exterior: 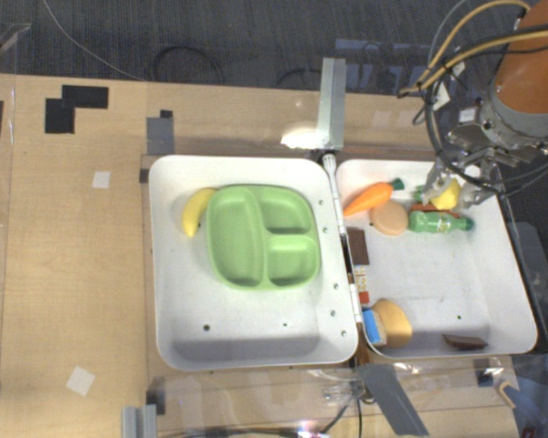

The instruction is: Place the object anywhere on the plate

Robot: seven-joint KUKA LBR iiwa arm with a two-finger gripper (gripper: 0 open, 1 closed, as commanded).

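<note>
Green divided plastic plate [260, 235] sits in the left white bin [178, 336], a yellow banana [195, 211] touching its left rim. Gripper [449, 188] is down in the right white bin [493, 327], over a small yellow object [447, 196] beside a green bottle [438, 222]; can't tell whether it is spread or closed, or gripping anything. Orange carrot [368, 197] and tan round piece [389, 218] crowd just left. Suggest: confirm grip first, lift straight up clear of neighbours and the bin divider [340, 235], then release over the plate's large compartment.
</note>
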